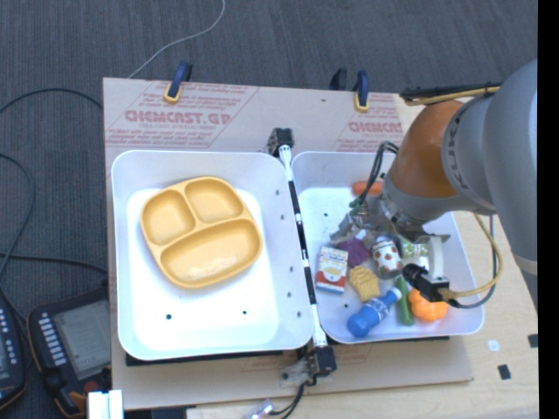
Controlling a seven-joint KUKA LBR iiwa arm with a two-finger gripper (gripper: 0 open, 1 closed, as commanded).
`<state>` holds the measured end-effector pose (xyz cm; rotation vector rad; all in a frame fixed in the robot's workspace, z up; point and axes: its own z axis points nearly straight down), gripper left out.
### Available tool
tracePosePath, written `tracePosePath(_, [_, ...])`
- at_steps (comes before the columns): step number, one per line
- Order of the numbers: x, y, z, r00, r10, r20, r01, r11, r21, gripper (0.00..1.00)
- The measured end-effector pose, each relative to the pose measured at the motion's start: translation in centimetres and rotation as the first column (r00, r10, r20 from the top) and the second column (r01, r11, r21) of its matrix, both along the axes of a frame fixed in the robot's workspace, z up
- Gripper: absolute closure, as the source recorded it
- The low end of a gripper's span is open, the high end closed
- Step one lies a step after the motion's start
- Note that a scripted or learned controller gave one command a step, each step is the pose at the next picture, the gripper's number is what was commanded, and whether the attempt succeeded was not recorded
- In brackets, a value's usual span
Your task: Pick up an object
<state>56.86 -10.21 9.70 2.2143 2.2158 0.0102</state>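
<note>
Objects are heaped in the right bin (463,321): a small carton (331,269), a cracker (363,281) and a blue bottle (370,313) toward 6 o'clock. Gripper (377,234) sits low over the heap's 12 o'clock edge; whether it grips anything I cannot tell. At 9 o'clock, the left bin (131,321) holds a yellow divided plate (202,230).

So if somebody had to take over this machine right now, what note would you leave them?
Tool: down low in the right-hand shallow white bin, among the toys; its grip is hidden by the wrist.
Things: small red-and-white carton, tan waffle-textured cracker, blue plastic bottle, round orange fruit toy, all in that bin. Yellow three-compartment plastic plate lies in the left-hand white bin.
Done: nothing visibly lifted.
Left: grasp one object and raise it.
</note>
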Motion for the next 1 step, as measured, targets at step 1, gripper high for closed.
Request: tracePosePath(1, [6.91,6.70,8.65,1.000,0.001,-0.011,-0.001,1.000,0.001,1.00])
